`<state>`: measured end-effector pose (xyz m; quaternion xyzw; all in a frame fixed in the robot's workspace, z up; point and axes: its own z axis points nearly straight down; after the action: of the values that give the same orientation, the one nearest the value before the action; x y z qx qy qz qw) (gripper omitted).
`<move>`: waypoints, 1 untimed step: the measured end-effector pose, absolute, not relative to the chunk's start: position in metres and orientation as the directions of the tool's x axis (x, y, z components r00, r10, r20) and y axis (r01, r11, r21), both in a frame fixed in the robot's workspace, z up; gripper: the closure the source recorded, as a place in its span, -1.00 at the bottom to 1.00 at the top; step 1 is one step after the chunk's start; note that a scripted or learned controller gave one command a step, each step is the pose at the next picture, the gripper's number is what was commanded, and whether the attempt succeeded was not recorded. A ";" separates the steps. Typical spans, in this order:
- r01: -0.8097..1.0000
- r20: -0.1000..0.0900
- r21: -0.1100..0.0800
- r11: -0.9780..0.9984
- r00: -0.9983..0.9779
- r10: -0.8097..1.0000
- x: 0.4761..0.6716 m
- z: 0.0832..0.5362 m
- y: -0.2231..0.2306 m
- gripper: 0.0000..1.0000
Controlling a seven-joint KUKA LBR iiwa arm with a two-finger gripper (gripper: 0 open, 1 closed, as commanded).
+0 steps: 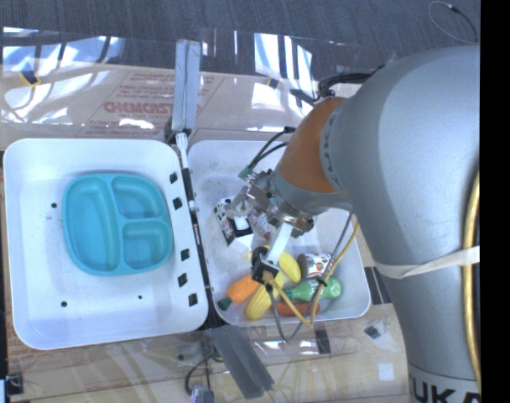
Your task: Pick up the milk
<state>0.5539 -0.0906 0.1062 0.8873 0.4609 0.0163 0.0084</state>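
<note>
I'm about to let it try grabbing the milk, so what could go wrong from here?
Two risks stand out. The claw sits low in the right bin, right by the small white carton that looks like the milk, near the wall facing the other bin; a nudge could tip it or pin it against the wall. The yellow toy, orange toy and green toy are crowded just below, so the claw might catch one of those instead.

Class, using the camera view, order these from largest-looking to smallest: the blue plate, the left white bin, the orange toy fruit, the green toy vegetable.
1. left white bin
2. blue plate
3. orange toy fruit and green toy vegetable: they look about alike and each is partly covered, so I leave them unranked.
</note>
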 end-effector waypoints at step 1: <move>0.627 0.027 0.010 -0.779 0.779 0.627 0.558 0.106 -0.088 -1.00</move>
<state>0.5578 -0.0876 0.1056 0.9430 0.3324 0.0146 0.0002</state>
